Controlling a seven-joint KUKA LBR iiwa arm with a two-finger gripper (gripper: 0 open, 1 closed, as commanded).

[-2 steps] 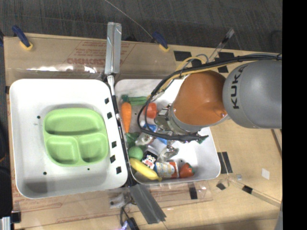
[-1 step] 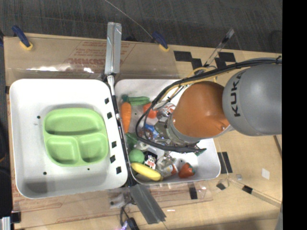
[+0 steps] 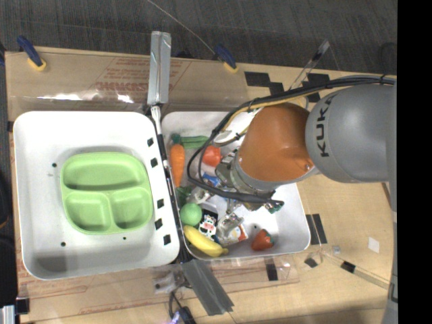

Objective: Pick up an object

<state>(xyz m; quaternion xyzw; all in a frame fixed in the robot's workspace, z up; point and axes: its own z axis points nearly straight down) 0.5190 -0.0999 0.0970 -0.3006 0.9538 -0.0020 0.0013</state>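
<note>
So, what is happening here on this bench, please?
A grey KUKA arm reaches from the right down into the right bin, which holds toy food: a carrot, a banana, a green round fruit and a strawberry. Its gripper is low among these items, but nothing is clearly held. The left bin holds a green divided tray.
</note>
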